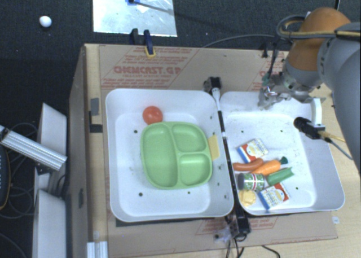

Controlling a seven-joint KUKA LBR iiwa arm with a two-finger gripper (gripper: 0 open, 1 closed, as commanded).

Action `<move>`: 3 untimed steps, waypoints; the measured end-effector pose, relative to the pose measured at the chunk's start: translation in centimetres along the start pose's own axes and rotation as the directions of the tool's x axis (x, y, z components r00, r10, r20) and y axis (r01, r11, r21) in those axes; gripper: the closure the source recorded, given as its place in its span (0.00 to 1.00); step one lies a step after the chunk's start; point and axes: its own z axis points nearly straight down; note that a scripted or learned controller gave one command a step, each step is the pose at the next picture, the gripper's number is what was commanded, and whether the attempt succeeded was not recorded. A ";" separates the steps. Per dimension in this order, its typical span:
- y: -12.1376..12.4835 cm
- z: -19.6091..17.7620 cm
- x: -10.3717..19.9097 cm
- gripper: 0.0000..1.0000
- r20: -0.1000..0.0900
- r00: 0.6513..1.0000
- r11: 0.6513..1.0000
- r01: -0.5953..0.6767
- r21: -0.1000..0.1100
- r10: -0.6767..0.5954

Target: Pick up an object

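My gripper hovers over the far edge of the right bin, with nothing visibly in it. Toys lie clustered at that bin's near left, well in front of the gripper: a small red-and-white carton, an orange carrot beside a red sausage, a green bottle, a yellow piece and a second carton. In the left bin a green divided plate lies flat, with a red ball just behind it.
A yellow block leans at the left bin's right wall. A black part on a cable hangs over the right bin's right side. The arm's orange band sits above the far right corner.
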 end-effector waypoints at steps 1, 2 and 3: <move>0.1 -1.1 0.0 1.00 0.001 1.000 1.000 0.002 -0.003 -0.002; 0.2 -2.2 0.0 1.00 0.002 1.000 1.000 0.004 -0.007 -0.004; 0.2 -2.2 0.0 0.00 0.002 1.000 1.000 0.005 -0.006 -0.005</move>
